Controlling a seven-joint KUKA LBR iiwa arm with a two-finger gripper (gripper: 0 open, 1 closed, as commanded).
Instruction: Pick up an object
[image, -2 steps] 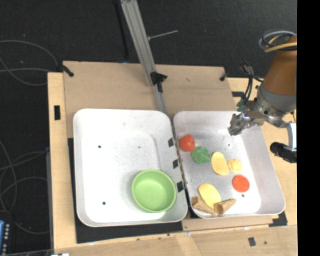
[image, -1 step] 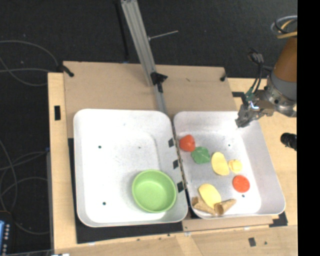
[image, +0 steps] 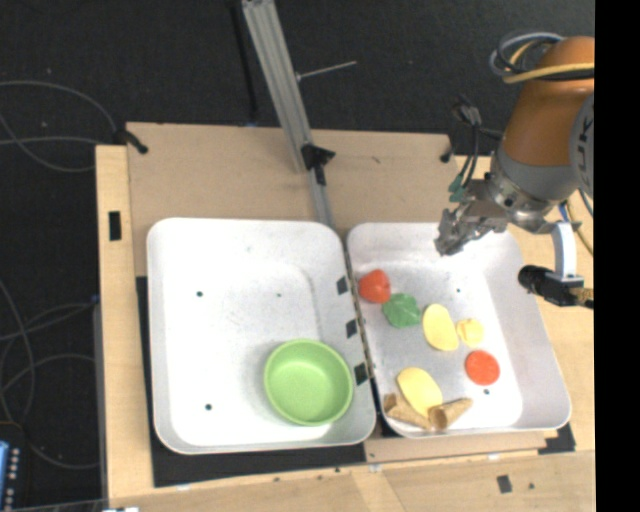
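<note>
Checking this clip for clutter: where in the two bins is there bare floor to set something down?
Left bin: bare everywhere except its near-right corner, where the green bowl sits. Right bin: bare along its far strip under the gripper; crowded from the red piece and green piece down to the near edge.

We see two bins side by side on the bench (image: 220, 170): the left bin (image: 220, 270) holds a bowl (image: 308, 381) in its near right corner. In the right bin (image: 520, 330), a tomato (image: 375, 287) lies nearest the divider, a leafy piece (image: 403, 311) just right of it, and further toy foods toward the near edge. The gripper (image: 455, 240) hangs over the right bin's far edge.
</note>
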